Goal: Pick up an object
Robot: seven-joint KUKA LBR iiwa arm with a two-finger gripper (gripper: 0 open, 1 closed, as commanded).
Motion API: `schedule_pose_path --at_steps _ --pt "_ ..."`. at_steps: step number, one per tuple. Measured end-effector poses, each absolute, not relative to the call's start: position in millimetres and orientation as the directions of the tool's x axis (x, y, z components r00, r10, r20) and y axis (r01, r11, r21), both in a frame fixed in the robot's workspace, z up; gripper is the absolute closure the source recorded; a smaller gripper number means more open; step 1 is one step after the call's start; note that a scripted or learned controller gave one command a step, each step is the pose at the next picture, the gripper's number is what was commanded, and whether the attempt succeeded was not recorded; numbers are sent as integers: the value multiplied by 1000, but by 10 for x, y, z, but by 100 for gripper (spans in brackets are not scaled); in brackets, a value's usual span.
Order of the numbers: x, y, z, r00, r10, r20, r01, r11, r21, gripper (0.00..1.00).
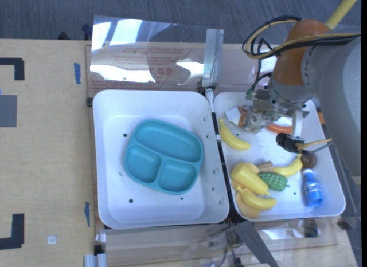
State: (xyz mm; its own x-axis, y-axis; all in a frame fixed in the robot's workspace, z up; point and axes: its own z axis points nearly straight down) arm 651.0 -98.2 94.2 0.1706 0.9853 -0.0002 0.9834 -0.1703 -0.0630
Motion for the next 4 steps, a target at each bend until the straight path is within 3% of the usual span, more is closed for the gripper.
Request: schedule_pose_path --at_steps 1,2,3,4 --pt "6497 -987 931 171 985 -1 983 -171 -68 0" --pt "6513 -980 1044 169 986 -1 984 -169 -63 100" --pt "6500 -983 1029 169 986 -2 983 -169 -68 0" --pt "6513 -979 1140 168 986 -3 984 -168 -64 100"
